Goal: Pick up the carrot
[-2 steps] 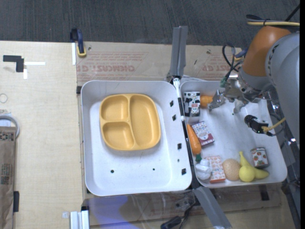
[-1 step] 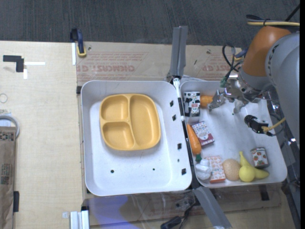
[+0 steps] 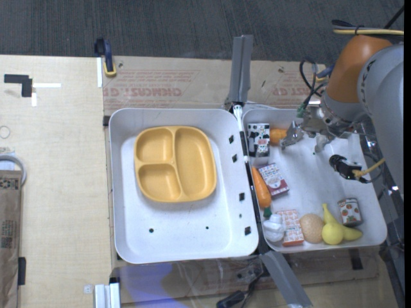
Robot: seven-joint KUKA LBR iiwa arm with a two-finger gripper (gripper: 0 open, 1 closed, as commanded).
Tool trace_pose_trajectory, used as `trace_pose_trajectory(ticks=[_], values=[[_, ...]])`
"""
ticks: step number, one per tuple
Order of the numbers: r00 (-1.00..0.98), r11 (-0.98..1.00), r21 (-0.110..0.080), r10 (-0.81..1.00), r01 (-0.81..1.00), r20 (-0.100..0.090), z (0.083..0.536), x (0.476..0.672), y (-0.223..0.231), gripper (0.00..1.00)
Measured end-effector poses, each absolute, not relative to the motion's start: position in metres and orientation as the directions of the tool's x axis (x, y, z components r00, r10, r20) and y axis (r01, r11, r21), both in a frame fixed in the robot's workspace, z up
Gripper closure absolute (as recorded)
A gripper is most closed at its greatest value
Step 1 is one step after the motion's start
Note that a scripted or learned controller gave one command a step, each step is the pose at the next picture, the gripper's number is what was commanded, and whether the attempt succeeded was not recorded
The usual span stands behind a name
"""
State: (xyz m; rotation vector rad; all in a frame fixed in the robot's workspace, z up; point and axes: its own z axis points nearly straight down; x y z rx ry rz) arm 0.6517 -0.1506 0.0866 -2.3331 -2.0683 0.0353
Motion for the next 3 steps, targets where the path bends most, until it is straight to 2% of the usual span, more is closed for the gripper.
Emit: trace_pose_trajectory(ticks=[3], values=[[0.12,-0.12,-0.033,0.993,0.992,-0.001,0.0866,0.6517,-0.1506,0.0]])
